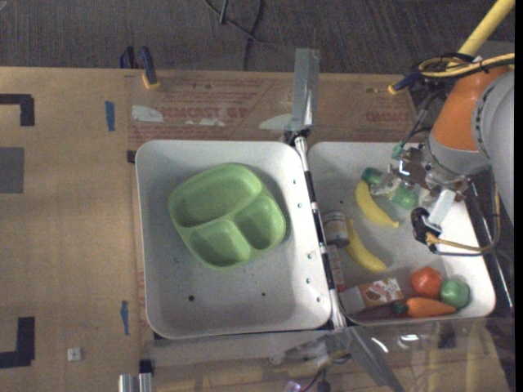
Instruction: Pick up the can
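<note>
Camera view looks down on a brown cardboard-covered worktop [73,219] carrying two shallow white bins. No writing on any item can be read; the faint reddish print on the cardboard behind the bins is too blurred to make out.

The can [333,228] lies on its side in the right bin [331,163], against its left wall just beside the divider between the bins, with a pale label whose text is illegible. Just beside it on the right lies one banana [364,250]; a second banana [374,206] lies a little farther up and right. Along the bin's near edge are a small carton [377,293] with a red and white label, a carrot [427,307], a red tomato-like item [426,280] and a green round item [454,292].

The left bin [155,284] holds a green divided plate [226,214].

The arm's jaws [398,188] sit over the upper right of the right bin, near the second banana and a small green object, well apart from the can. Whether they are released or clenched I cannot tell.
</note>
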Tool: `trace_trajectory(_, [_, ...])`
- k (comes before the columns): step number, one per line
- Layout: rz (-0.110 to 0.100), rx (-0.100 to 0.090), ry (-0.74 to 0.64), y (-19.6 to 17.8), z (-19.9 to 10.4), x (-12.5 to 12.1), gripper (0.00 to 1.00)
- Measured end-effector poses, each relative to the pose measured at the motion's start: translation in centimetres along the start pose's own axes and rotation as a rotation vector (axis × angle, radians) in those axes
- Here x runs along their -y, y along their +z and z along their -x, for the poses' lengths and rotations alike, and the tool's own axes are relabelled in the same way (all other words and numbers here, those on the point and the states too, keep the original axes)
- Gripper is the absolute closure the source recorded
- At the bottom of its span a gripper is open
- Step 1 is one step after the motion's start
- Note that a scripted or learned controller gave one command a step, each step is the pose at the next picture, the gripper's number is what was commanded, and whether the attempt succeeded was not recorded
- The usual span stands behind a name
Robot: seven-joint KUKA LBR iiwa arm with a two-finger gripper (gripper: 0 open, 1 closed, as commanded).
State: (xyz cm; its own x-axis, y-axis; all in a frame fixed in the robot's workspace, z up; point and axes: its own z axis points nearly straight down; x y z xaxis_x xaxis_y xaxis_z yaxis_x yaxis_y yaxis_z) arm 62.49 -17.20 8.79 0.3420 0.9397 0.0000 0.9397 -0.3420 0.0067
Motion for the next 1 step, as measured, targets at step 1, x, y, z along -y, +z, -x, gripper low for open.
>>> trace_trajectory(1, [0.000, -0.008, -0.040, -0.24, 5.12, 5.42, 0.00])
